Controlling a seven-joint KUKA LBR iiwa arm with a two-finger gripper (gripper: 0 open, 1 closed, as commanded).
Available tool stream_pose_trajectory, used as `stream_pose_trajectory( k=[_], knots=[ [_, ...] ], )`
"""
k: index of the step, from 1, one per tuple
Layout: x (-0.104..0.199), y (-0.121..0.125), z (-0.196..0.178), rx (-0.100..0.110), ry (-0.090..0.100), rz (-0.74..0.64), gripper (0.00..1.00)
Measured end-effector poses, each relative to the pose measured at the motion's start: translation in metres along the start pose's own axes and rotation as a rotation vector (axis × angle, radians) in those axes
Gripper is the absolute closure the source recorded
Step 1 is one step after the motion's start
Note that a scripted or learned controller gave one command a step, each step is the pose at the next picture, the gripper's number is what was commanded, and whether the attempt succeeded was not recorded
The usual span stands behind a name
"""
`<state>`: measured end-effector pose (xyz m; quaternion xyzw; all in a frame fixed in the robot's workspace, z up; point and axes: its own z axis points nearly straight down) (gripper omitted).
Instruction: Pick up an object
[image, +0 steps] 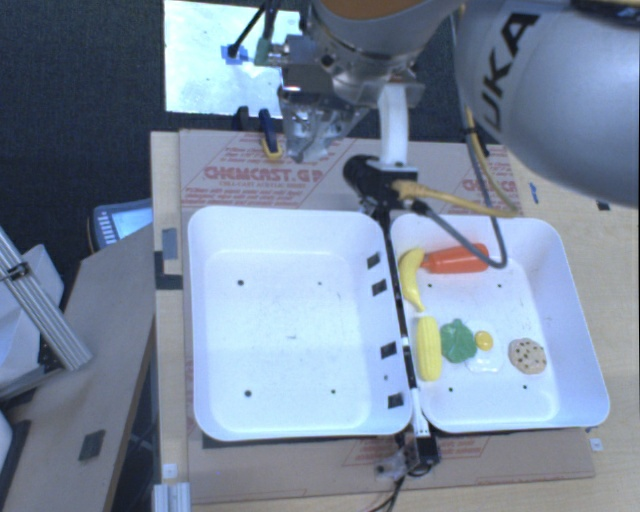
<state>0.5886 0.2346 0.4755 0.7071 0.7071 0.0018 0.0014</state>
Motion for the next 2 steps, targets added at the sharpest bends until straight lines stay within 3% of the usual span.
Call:
stream_pose_trajectory(
  k=[1,2],
  knots=[
    [0.0,-0.002,-0.012,0.0,0.001,-0.004,1.0],
    [0.0,-0.06,0.023,0.009,-0.001,-0.006,1.0]
  ],
)
